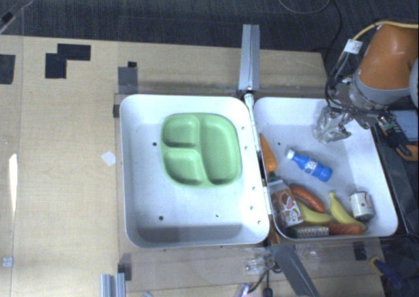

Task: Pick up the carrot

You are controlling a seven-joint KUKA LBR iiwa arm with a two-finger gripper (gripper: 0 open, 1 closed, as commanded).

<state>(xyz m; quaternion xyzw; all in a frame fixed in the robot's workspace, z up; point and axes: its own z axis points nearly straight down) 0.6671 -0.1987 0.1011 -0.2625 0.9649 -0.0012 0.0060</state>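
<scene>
bench point(59, 178): pale wood-look top, I see black square marks on it at the far left
left bin point(141, 224): white, shallow, rounded corners
plate point(200, 148): green plastic, three sections, smooth and glossy, sits in the left bin
right bin point(288, 116): same white plastic, its stuff piled along the near wall
arm point(386, 60): comes in from my right, orange band bulging above the wrist, partly cut off by the edge
gripper point(332, 127): hangs over the right bin's far side, well apart from the carrot; honestly can't tell finger state, it's a blurry metal blob
carrot point(268, 156): orange, tapered, lying along the right bin's left wall
bottle point(309, 165): blue with white cap, on its side mid-bin
can point(360, 205): small, metallic, near right corner
</scene>
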